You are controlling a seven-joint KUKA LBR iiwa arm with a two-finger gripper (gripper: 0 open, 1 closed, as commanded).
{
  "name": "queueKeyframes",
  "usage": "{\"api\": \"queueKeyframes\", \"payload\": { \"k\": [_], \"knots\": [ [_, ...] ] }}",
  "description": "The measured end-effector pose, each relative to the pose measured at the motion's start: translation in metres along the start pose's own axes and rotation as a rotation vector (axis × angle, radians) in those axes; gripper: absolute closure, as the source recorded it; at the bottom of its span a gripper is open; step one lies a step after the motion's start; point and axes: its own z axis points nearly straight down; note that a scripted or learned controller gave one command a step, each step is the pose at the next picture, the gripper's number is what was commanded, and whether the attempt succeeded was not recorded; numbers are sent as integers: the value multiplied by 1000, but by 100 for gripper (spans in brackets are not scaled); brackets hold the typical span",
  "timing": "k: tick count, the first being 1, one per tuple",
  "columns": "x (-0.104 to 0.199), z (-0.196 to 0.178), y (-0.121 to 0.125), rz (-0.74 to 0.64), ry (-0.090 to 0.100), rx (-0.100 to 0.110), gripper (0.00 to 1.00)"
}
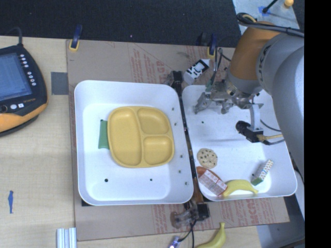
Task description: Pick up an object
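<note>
The step in hand looks like the approach: nothing is grasped yet. The gripper (pixel 213 107) hangs over the right bin (pixel 227 141) near its 11 o'clock corner, above bare floor. The jaws appear parted, with nothing between them and touching nothing. Candidates lie well apart from it: a cookie (pixel 207 157) at 8 o'clock, a packet (pixel 211 181) at 7, a banana (pixel 239 188) at 6. The next move likely calls for travel toward 6 o'clock, then a descent centred on one item.
</note>
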Motion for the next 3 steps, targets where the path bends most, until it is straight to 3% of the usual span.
{"api": "queueKeyframes", "payload": {
  "k": [3],
  "knots": [
    [0,7,0,0,1,3,0]
  ]
}}
